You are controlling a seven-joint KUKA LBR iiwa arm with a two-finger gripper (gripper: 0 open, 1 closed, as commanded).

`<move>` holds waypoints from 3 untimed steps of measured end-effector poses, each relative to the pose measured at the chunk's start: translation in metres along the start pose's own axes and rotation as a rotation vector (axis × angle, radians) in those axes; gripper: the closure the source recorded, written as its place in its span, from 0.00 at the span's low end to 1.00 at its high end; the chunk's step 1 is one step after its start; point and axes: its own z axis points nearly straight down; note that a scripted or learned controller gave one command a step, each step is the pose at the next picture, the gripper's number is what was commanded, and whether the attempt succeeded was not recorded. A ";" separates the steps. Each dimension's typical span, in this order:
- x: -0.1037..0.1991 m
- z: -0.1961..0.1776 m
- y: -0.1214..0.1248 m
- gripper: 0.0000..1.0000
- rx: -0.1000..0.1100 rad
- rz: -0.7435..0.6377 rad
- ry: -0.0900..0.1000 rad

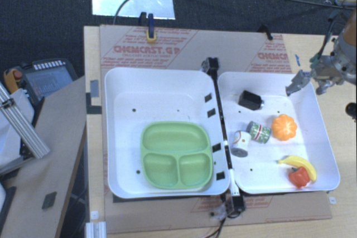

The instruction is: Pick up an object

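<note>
Nothing is picked up yet. The gripper (308, 82) hangs at the far right edge of the right bin (326, 136), its fingers spread with nothing between them. The black block (250, 100) lies nearest, just to its left; the orange (284, 126), the small can (258, 131), the banana (300, 164) and the red pepper (299, 176) sit nearer the front. The left bin (120, 120) holds a green divided tray (176, 154). The worktop (95, 120) is pale board, on dark carpet.

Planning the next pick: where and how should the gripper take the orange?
Grip the orange across its round middle, coming straight down from above. It sits apart from the small can on its left and the banana below, so either side leaves finger room; the ball shape offers no better handle.
</note>
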 end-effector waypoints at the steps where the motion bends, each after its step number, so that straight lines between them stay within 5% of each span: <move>1: 0.001 -0.007 0.002 0.00 -0.012 -0.003 -0.002; 3: 0.000 0.097 0.004 0.00 -0.010 -0.001 -0.002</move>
